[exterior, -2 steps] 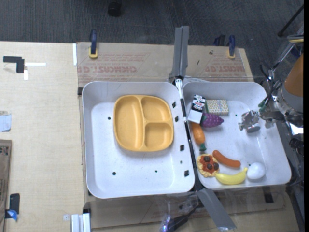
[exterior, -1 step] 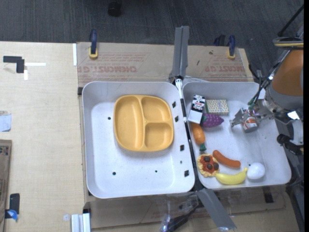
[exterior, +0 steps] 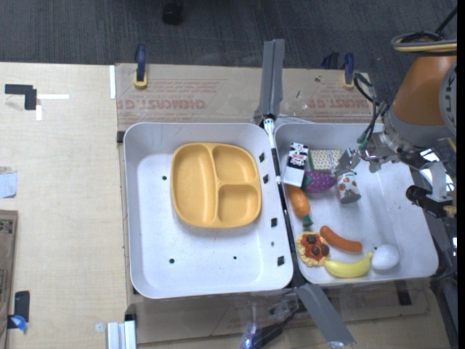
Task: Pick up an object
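Note:
The right bin holds several toy foods. A black-and-white carton stands at the back left, with a purple bunch of grapes beside it. A small red-and-white object lies just below my gripper, which hangs over the back middle of this bin. Whether the gripper touches that object is unclear. An orange carrot, a red sausage, a pizza slice, a banana and a white egg lie toward the front.
The left bin holds a yellow divided plate. A metal divider runs between the bins at the back. The arm's orange band is at the right edge.

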